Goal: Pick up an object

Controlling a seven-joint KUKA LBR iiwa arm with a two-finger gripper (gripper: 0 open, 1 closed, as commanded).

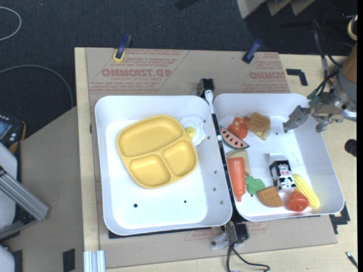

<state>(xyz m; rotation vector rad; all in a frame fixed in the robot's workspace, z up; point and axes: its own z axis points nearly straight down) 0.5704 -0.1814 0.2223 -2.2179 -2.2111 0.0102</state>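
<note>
My gripper [308, 121] hangs over the upper right corner of the right bin [317, 146], open, with nothing between its fingers. Several toy foods lie in that bin. A brown toast piece [260, 124] and a red pepper [239, 127] sit left of the gripper, beside a watermelon slice [233, 139]. Lower down are an orange carrot [236, 174], a black-and-white block [282, 174], a yellow corn cob [307, 190], a red tomato [296, 201] and a brown cookie [270, 196].
The left bin [113, 208] holds a yellow divided plate [157, 151] with a fried egg toy [192, 129] at its upper right edge. A black divider rail [216, 146] runs between the bins. Clamps [119, 49] hold the cardboard base at the back.
</note>
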